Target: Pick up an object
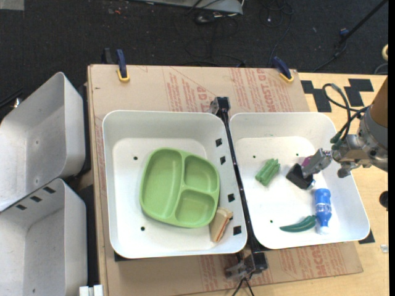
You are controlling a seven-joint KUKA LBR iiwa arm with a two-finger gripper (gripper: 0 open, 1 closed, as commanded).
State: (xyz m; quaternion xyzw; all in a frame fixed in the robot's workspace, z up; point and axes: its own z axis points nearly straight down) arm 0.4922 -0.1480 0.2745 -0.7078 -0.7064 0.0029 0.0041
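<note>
**In the right-hand bin of the view: gripper low, nothing visibly picked**

In that bin [281, 119] you have three loose things to choose from. The blue bottle [322, 207] lies on its side toward the bin's right, just below the gripper [316, 163] in the picture. A dark green curved piece [299, 225], shaped like a pepper, lies near the front wall, and its thick end is touching or just beside the bottle's lower end. A pale green ribbed block [268, 171] lies tilted near the middle of the floor, to the left of your gripper and apart from it.

Your gripper reaches in over the bin's right wall and sits low above the floor, between the block and the bottle. From this angle you cannot tell whether it is spread or pressed together, and none of the three things is seen in its grasp. All of them lie on the bin floor.

Across the divider, the left bin [160, 116] holds a green divided plate [152, 187]. A small tan piece [220, 225] is propped at the plate's lower right edge. Both bins sit on a cardboard-covered bench [166, 85].
</note>
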